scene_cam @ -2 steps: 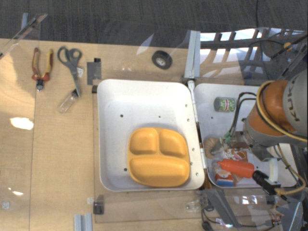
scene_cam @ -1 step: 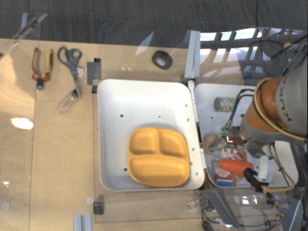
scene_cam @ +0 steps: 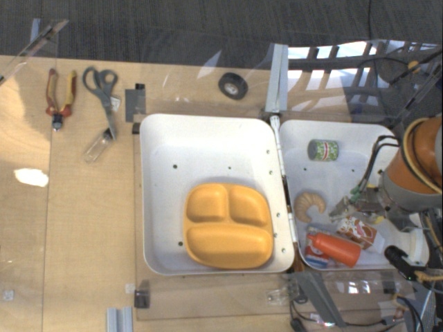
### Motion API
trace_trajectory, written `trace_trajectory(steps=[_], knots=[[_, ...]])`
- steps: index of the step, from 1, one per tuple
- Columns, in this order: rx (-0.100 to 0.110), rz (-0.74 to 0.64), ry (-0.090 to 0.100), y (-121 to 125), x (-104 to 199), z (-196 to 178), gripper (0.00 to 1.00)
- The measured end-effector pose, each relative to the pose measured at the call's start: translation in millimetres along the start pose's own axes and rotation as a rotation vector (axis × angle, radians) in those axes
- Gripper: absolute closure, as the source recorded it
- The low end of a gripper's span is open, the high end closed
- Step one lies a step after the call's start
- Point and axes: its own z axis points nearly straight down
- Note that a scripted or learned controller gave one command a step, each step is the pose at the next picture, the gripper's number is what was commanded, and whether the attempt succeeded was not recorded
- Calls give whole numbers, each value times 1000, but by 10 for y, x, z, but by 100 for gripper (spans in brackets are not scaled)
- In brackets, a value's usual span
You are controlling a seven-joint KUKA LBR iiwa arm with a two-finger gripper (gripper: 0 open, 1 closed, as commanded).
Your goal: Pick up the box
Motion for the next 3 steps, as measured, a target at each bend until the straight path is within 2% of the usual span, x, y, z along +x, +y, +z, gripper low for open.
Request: trace_trajectory(steps=[1,2,3], knots=[[-3,318,4,24,647,-10,0],[13,262,4,41,-253,-388,0],[-1,214,4,-67,661,-9,0]])
